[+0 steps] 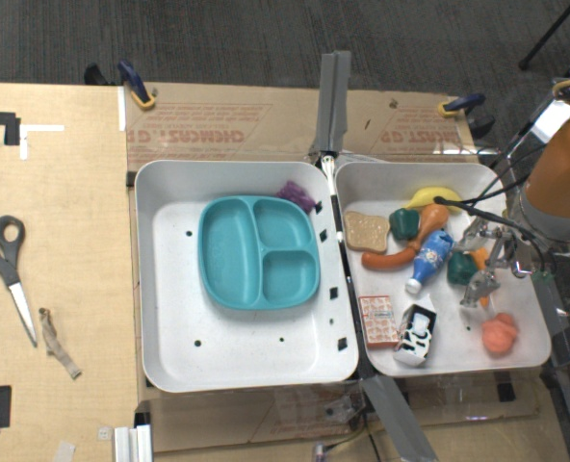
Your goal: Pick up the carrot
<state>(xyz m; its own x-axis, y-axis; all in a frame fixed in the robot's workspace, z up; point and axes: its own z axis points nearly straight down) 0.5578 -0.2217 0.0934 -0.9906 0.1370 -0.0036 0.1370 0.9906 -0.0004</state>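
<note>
Carrot [429,223] left of jaws [481,279] (apart)

The arm [555,176] is bulky and rounded, with an orange band above a grey collar, and pale grey casing higher up near the top right. Thin black cables [478,205] loop away from it, one curving out to the left and others running along its side. The gripper [479,282] is bare silvery metal, made of small brackets and slim fingers with dark fittings.
</note>
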